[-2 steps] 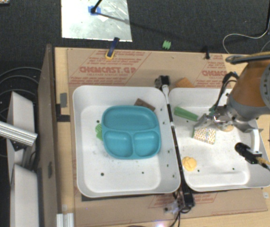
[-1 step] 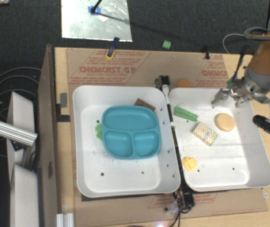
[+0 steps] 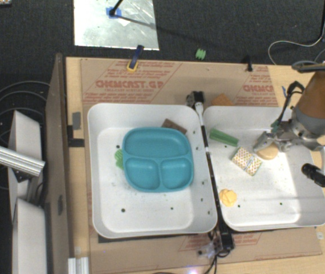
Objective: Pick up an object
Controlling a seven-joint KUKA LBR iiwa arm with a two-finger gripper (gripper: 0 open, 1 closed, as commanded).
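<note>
A pale tan rounded object [image 3: 268,152] lies in the right bin [image 3: 299,210], in its upper half toward the far right wall, and appears the likeliest target. The gripper [image 3: 272,141] stands directly over it, metal fingers reaching down to its upper edge; whether the jaws are apart or closed cannot be told, and nothing shows the object actually held between them. The object's long axis runs roughly left to right, so a straight descent would seem to meet it. Just beside it, to the lower left, lies a checkered packet [image 3: 246,160]; a green block [image 3: 223,137] sits further left, a yellow lump [image 3: 228,197] nearer the front. The left bin [image 3: 108,210] carries a blue divided tray [image 3: 157,158]
</note>
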